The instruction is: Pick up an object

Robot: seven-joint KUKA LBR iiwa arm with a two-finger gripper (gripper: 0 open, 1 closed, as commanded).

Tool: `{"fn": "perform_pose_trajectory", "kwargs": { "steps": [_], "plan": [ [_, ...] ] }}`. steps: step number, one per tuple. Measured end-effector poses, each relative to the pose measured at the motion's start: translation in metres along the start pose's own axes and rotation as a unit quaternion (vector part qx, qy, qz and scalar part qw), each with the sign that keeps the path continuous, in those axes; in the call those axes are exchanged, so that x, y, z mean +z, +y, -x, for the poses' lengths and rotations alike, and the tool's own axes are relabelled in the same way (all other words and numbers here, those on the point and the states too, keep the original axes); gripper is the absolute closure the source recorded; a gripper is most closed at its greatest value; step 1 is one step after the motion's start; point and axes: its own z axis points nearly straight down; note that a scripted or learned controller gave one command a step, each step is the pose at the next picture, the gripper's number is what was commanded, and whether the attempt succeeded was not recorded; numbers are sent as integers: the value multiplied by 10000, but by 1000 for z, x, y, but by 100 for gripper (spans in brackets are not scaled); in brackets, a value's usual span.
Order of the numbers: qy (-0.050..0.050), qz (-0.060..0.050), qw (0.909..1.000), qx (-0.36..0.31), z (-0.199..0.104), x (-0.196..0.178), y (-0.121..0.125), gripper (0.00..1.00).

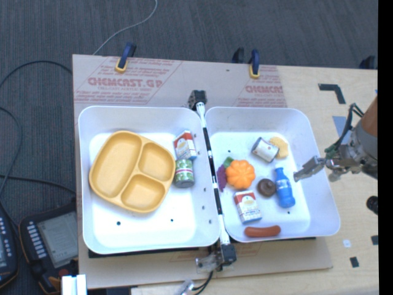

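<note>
The right bin holds several small items: an orange pumpkin, a blue bottle, a brown doughnut, a red-and-white carton, a sausage, a silver can and a yellow piece. My gripper hovers over this bin's right rim, just right of the blue bottle. It is open, one finger reaching left toward the bottle, with nothing between the fingers.
In the left bin sit a yellow divided plate, a red carton and a green can. A black rail divides the bins. A purple item lies beside the pumpkin.
</note>
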Motion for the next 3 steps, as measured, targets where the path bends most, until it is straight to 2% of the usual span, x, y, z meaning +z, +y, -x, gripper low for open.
{"fn": "perform_pose_trajectory", "kwargs": {
  "steps": [1, 2, 3],
  "plan": [
    [54, 20, 10000, -35, 0, 116, 80, 0],
    [18, 17, 10000, -32, 3, 108, 79, 100],
    [2, 21, 10000, -14, -85, 3, 67, 100]
  ]
}}
